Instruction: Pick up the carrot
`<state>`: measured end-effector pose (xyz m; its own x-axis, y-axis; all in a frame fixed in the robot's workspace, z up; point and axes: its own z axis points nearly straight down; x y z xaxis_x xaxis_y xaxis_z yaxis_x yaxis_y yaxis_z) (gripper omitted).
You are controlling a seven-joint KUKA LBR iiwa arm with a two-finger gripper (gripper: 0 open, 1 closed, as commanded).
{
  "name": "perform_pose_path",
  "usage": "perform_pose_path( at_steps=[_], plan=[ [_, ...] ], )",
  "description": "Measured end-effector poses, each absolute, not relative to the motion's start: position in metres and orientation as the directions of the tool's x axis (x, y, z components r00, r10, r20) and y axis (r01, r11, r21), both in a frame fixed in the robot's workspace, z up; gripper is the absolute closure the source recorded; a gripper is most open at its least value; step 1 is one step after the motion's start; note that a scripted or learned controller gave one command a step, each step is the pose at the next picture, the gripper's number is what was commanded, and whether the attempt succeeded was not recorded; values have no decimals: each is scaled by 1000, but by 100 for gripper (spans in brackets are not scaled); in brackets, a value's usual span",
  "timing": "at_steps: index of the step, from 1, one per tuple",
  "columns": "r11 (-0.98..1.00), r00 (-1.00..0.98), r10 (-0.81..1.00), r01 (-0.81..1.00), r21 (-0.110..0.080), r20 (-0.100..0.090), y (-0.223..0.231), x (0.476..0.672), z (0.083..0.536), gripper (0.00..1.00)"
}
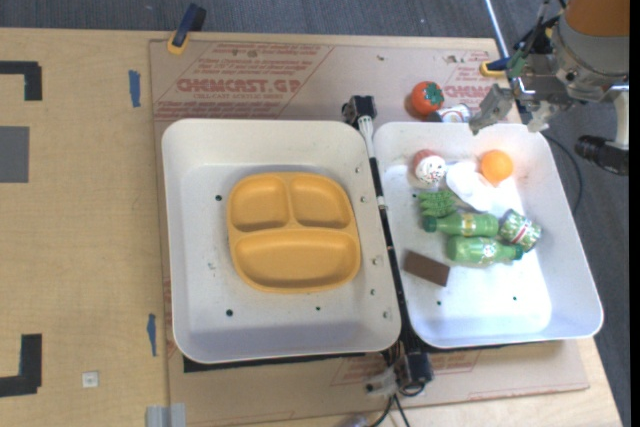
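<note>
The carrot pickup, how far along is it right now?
Nothing looks done yet. The gripper hangs over the right bin's far edge, apart from the pile of toy food. No carrot can be clearly made out among the items. Finding it, reaching, grasping and lifting are all left.

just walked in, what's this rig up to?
The KUKA arm's gripper sits over the far rim of the right bin, with nothing visibly between its fingers. That bin holds a cluster: an orange ball, green bottles, a brown block and other toys. No clear carrot that I can make out. The left bin holds a yellow divided plate.
</note>
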<state>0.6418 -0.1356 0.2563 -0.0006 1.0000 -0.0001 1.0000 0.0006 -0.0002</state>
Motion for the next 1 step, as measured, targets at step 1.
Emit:
perform_pose_path(
  at_steps=[1],
  plan=[
    [1,-1,1000,1000,-2,1,-93,621,150,0]
  ],
)
